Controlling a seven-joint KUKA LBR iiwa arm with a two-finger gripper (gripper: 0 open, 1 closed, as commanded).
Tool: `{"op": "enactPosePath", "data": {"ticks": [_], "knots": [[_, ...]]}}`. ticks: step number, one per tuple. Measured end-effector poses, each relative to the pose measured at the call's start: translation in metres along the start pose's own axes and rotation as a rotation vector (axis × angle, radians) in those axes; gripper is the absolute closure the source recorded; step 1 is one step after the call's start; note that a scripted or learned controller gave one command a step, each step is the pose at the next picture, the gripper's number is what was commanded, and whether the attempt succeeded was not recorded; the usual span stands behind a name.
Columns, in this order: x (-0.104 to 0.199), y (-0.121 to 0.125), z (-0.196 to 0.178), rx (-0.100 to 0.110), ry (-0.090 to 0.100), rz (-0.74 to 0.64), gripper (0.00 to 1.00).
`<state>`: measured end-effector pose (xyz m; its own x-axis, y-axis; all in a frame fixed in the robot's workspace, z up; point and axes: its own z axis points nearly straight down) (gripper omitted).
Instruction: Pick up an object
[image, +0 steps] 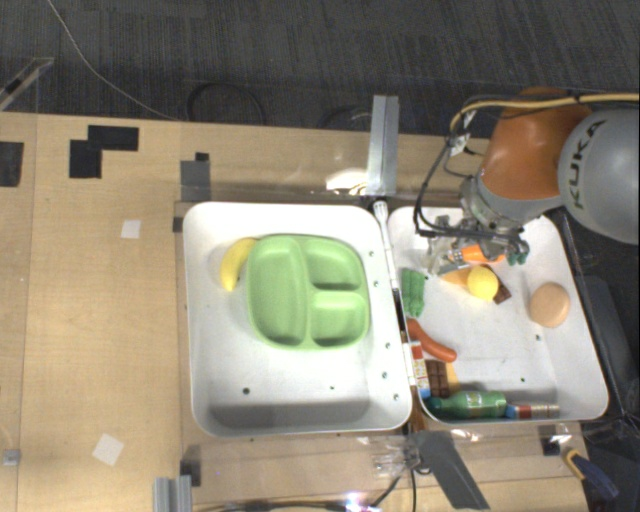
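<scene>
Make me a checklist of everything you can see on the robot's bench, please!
Surface: wooden bench, two white bins.
Job's things: right bin holds lemon, egg, sausage, green bottle.
Clutter: left bin has green tray, banana beside it.
Grippers: gripper low over lemon; grip unclear.
Cables: black cable at wrist.
Surroundings: dark floor.

Left bin (210, 380): white, smooth, matt, plastic-looking. Right bin (580, 370): same finish. Green divided tray (305, 290), frame centre: smooth plastic, soft sheen. Banana (234, 264): yellow, smooth. Green bottle (468, 404), lower right: glossy. Bench (90, 330), left: pale wood grain, matt. Arm (560, 150), upper right: orange band glossy, grey shell smooth, semi-gloss. Post (383, 140), top centre: brushed metal. Floor (300, 50), top: dark, rough, carpet-like.
</scene>
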<state>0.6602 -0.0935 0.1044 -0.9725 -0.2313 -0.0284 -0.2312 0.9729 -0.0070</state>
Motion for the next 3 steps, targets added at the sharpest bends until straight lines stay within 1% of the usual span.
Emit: {"op": "enactPosePath", "data": {"ticks": [1,2,3], "knots": [[-0.038,0.096,-0.086,-0.008,0.01,-0.253,1.0],[-0.035,0.083,-0.125,-0.005,0.014,-0.009,1.0],[0.029,0.006,-0.113,-0.008,0.018,-0.367,1.0]]}}
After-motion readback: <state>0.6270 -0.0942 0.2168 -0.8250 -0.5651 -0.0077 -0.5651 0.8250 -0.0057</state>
